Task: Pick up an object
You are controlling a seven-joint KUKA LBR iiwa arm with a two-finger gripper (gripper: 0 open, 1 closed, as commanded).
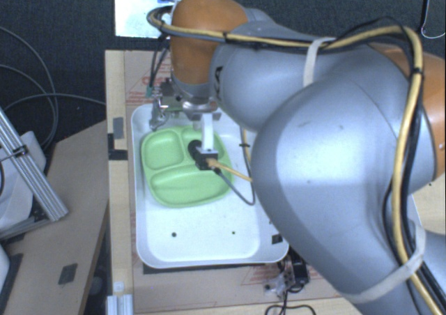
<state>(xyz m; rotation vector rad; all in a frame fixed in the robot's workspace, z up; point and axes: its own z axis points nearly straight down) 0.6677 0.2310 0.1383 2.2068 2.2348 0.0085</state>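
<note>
A light green plate with compartments (pixel 171 178) lies flat in the far half of the left white bin (pixel 198 240). My gripper (pixel 166 107) hangs below the orange wrist band, low over the bin's far left corner. It is just above the plate's far edge. I cannot make out anything held in it. The arm's wrist covers the plate's far right part.
The bulky grey arm (pixel 334 153) reaches in from the right and hides the right bin. A yellow cable runs along the arm. The bench's wooden edge (pixel 118 167) borders the bin on the left, and an aluminium rail (pixel 28 167) stands beyond it.
</note>
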